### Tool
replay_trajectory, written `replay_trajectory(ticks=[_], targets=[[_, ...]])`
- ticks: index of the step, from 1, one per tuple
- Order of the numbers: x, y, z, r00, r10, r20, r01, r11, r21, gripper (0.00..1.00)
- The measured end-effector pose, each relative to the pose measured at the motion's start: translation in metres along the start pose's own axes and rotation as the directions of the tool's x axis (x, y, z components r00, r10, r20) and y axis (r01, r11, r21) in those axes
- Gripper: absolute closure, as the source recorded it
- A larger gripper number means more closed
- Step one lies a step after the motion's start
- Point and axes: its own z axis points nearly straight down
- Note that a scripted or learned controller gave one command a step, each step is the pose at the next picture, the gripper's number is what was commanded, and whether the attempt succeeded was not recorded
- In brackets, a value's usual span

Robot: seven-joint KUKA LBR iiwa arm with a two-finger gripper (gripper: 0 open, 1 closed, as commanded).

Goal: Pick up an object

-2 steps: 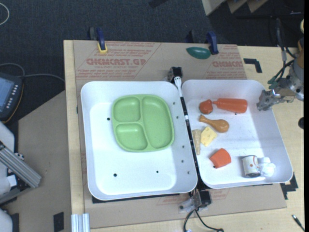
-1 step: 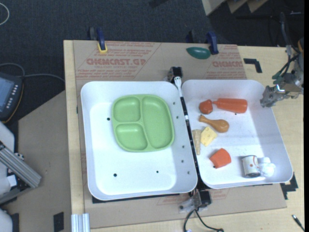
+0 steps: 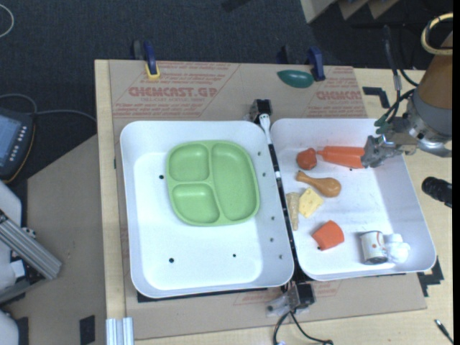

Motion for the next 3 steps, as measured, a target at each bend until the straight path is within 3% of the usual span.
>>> replay_trajectory(ticks=[2,3], targets=[[0.114,-0.006,-0.013,1.000,-0.002,0.000,0.002,1.000,-0.001,1.00],[0.174,-0.017,-0.002,1.000,-0.002,0.000,0.002,1.000,0.001,1.00]])
